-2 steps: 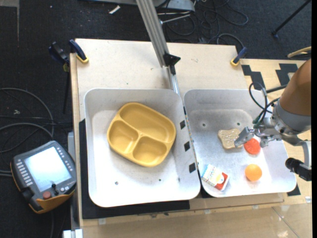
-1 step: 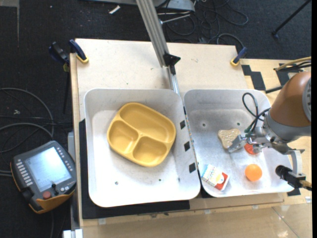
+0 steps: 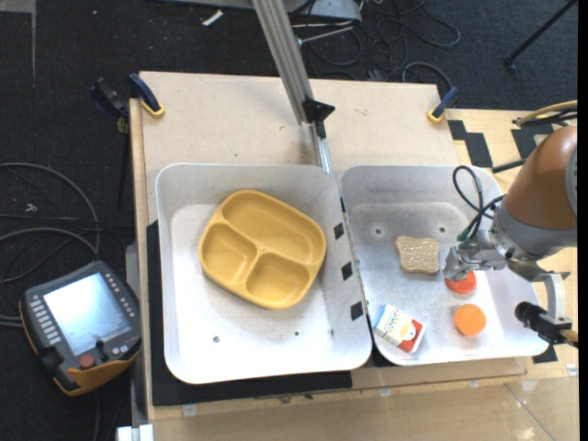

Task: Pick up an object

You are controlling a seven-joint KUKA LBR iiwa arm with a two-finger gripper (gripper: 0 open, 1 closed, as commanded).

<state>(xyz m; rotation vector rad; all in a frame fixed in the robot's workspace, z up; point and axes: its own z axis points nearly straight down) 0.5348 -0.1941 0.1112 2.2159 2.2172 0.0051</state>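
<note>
Hanging low over the right bin (image 3: 367,191), with the pincer (image 3: 462,269) down on a small red thing (image 3: 462,284) near the bin's right side. Cannot tell whether closed or apart: wrist and cables cover the tip, and the red thing shows beneath rather than plainly between anything. No claim of a hold, then.

Sitting close around: a slice of toast (image 3: 419,254) just left of the red thing, an orange ball (image 3: 469,320) just below it, a small carton (image 3: 400,328) nearer the front lip. Lying in the left bin (image 3: 175,191), well apart, a yellow divided tray (image 3: 263,248). Resting off the table (image 3: 220,118) at the left, a teach pendant (image 3: 78,324).

Likely step: closing on the red thing, or about to lift it.

Risks from here, judged only from the layout:
- Slipping out on the lift, if the red thing is round and caught off-centre.
- Squirting sideways under a squeeze and rolling into the ball or against the toast.
- Pressing down on top instead of straddling, given how directly above it the tip sits; pinning against the bin floor rather than gripping.
- Nudging the ball, which would roll freely on the smooth floor.
- Snagging a cable loop near the wrist during withdrawal.
</note>
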